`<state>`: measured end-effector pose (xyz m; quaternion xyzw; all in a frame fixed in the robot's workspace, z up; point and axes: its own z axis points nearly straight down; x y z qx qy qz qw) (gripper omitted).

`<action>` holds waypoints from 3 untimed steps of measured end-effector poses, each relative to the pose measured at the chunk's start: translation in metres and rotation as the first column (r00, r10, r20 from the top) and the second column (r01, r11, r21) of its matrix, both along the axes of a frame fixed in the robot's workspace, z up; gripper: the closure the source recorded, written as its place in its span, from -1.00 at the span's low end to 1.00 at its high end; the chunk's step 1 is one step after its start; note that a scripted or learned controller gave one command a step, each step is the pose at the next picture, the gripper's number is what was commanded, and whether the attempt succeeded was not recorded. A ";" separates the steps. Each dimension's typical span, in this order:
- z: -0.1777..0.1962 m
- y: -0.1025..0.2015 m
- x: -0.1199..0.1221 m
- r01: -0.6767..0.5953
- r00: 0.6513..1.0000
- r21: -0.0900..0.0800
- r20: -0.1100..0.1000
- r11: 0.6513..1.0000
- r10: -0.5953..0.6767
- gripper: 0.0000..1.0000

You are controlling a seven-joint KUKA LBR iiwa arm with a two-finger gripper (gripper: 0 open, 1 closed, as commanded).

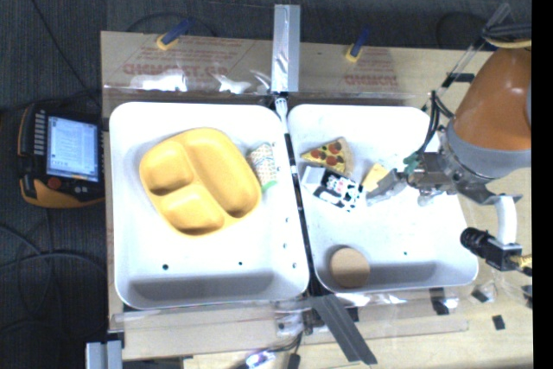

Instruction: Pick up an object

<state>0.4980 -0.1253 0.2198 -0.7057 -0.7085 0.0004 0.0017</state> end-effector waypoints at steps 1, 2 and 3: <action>-0.037 0.040 0.066 -0.065 0.998 -0.002 0.000 0.998 0.065 -1.00; -0.119 0.029 0.077 -0.102 0.995 0.000 0.000 0.995 0.102 -1.00; -0.130 0.024 0.118 -0.083 0.996 -0.002 0.012 0.997 0.083 -1.00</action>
